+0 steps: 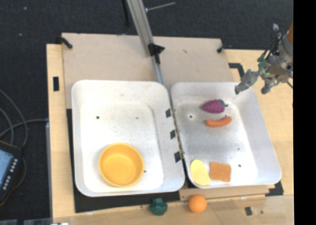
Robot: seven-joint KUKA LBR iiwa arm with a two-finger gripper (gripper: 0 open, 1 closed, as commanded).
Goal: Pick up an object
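Fruit is seen nearest, an orange ball (197, 203) and a green piece (158, 206) on the bench before the bins. A yellow bowl (121, 164) sits in the left bin (89, 100). Farther in the right bin (256, 135), a purple toy (213, 105) lies near a small carrot (217, 122); it is judged light, stiff, best pinched across its middle. Farthest right, the gripper (255, 82) hangs spread apart, nothing held.
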